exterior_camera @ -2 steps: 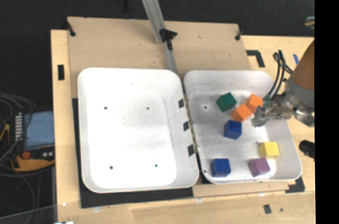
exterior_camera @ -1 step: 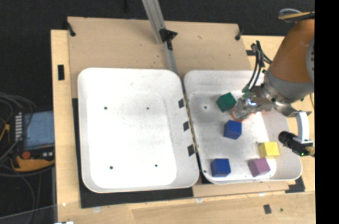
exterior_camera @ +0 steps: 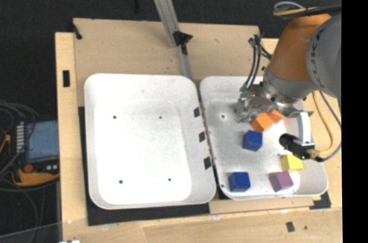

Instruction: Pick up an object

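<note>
Orange block (exterior_camera: 268, 120) lies in the right bin (exterior_camera: 221, 92), upper middle, tilted, tucked directly under the gripper (exterior_camera: 253, 110). Likely the target, judging by the arm's position over it. Block and gripper overlap in this view; touching or merely above, cannot tell. Whether the fingers are apart, together or clamped on the block: cannot tell either, the wrist hardware hides them.

Just below the orange block: 1 blue block (exterior_camera: 252, 141), near it but apart. Further down, a 2nd blue block (exterior_camera: 239, 181) by the bin's lower left corner. Purple block (exterior_camera: 281, 181) at lower right, yellow block (exterior_camera: 292, 162) just above it, close to a black fitting on the arm's cabling. Left bin (exterior_camera: 144, 87) sits alongside on the desk (exterior_camera: 115, 41).

Risks, as judged from here:
- Block is tilted, so the fingers may close on an edge rather than flat faces; it could twist out or squirt sideways.
- A slip could knock it into the upper blue block.
- Grasp may be off-centre; a lift could come up with nothing.
</note>
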Action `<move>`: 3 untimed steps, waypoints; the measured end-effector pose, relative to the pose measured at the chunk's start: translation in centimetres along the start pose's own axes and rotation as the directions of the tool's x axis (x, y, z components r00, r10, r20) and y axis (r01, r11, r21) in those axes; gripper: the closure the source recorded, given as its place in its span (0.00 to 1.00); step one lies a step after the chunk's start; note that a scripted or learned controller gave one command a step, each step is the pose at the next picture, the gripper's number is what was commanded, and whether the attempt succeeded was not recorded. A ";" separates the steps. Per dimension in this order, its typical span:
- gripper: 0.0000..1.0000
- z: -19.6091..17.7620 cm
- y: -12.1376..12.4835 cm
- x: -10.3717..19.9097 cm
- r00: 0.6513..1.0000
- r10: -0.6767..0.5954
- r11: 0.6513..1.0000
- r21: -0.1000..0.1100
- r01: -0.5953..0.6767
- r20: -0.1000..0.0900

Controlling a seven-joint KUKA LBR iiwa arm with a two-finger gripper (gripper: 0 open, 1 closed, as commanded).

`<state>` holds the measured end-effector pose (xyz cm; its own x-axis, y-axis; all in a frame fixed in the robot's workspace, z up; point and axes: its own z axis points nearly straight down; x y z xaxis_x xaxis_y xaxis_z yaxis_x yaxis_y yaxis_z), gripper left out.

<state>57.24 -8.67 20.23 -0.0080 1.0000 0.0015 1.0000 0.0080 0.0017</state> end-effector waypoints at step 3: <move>1.00 -4.1 4.8 15.6 1.000 -0.001 1.000 -0.001 0.001 0.000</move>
